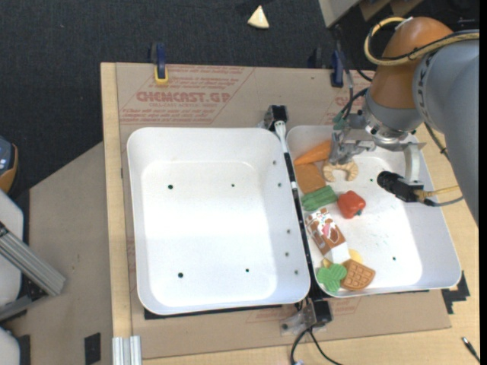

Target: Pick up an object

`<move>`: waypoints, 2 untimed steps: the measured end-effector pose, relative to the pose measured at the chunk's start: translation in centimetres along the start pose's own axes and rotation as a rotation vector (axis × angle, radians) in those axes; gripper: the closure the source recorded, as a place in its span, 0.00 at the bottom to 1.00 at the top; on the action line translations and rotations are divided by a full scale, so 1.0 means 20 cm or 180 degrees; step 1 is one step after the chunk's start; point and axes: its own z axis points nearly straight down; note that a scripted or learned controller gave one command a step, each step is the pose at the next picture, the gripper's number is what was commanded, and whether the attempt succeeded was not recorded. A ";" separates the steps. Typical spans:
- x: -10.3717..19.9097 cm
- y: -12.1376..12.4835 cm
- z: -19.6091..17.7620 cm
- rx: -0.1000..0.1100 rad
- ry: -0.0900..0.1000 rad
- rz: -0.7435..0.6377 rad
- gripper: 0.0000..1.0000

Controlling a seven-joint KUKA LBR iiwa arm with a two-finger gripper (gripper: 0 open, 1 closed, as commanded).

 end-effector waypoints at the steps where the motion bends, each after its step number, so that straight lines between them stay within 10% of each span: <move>1: -0.09 0.06 0.02 0.0051 0.0010 0.0005 1.00; 2: -0.03 0.05 0.09 0.0077 -0.0036 0.0013 1.00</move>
